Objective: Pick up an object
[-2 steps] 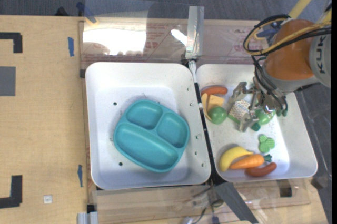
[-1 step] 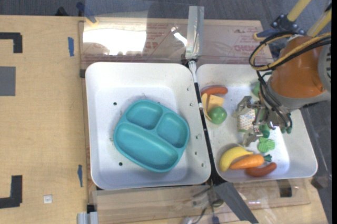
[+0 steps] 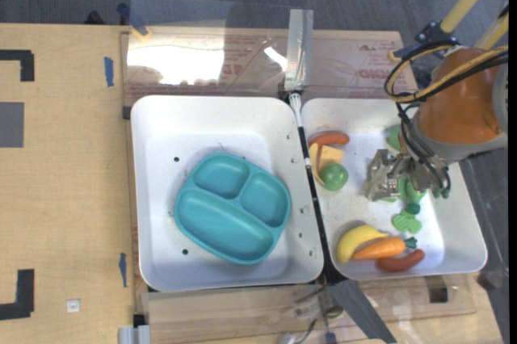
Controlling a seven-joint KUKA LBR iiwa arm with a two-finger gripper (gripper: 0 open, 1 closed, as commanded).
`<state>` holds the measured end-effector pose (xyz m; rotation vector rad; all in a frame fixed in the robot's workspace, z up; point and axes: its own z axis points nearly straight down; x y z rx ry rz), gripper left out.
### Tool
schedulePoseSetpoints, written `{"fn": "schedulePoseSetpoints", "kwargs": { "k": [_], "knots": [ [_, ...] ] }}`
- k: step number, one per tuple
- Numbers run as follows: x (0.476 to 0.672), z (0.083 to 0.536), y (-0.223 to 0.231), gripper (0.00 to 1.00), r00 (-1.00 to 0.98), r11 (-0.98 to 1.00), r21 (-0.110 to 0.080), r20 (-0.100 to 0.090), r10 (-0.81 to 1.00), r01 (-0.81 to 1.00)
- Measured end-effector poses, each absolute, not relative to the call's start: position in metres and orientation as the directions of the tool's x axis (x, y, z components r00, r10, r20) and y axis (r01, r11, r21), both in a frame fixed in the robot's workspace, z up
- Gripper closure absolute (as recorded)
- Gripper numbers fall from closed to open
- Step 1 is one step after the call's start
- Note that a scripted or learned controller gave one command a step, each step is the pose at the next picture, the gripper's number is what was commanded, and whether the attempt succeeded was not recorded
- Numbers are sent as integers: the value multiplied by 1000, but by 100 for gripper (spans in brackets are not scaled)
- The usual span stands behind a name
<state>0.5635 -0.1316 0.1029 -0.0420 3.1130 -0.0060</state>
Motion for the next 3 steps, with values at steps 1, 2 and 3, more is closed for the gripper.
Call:
{"fn": "schedulePoseSetpoints", "kwargs": {
  "k": [1, 2, 3],
  "knots": [
    [580, 90, -126, 100, -981, 981, 0, -10, 194, 194],
    [623, 90, -107, 100, -932, 932, 3, -13, 363, 363],
    [622, 88, -107, 0, -932, 932, 2, -10, 363, 363]
  ]
}}
